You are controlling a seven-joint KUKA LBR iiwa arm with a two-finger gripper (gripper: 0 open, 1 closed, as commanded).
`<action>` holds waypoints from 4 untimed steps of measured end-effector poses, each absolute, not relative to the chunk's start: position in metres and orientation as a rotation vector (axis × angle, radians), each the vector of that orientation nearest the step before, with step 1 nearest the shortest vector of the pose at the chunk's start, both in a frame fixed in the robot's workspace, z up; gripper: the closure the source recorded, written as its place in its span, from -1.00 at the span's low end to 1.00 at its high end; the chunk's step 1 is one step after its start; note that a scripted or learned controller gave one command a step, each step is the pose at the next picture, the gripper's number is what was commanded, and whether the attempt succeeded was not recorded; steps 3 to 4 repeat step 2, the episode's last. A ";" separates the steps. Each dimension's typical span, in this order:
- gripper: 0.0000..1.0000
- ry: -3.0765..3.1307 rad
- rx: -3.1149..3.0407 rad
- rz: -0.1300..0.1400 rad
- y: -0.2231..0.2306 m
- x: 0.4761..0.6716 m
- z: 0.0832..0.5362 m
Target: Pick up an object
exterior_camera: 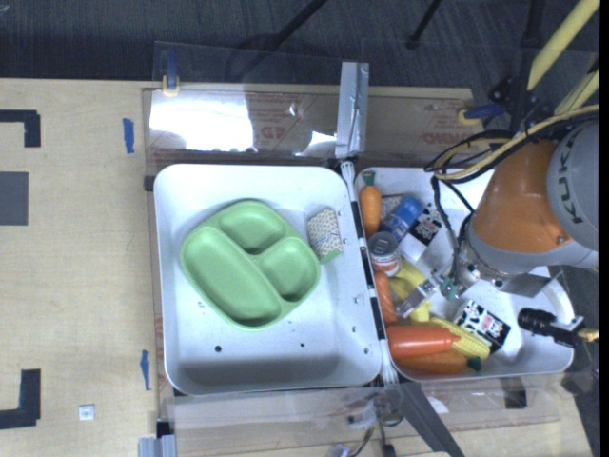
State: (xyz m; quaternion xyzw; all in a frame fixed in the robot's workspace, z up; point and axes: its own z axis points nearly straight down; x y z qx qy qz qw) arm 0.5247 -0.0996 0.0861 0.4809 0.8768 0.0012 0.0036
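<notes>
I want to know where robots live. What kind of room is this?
Probably a robot test lab, not a home. A grey arm with an orange band reaches over two shallow white bins on a pale wooden bench. The right bin holds toy food, like a plastic carrot.

the left bin [190, 350] holds a sectioned plate [249, 263] near its centre, with a small netted roll [325, 232] just off the plate's 2 o'clock edge, close to the wall shared with the right bin [547, 350]. in the right bin a carrot [370, 208] lies at 11 o'clock, a can [384, 250] just below it, and a toy hot dog [423, 342] with a corn cob [464, 339] at 7 o'clock. the gripper [440, 288] is in that bin's middle, the arm entering from 3 o'clock.
</notes>
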 end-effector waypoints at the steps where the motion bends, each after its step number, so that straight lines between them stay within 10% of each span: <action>1: 1.00 2.742 1.512 0.007 -0.100 0.527 0.094; 2: 1.00 2.833 1.360 -0.001 -0.015 0.574 0.182; 4: 1.00 2.833 1.360 -0.001 -0.015 0.574 0.182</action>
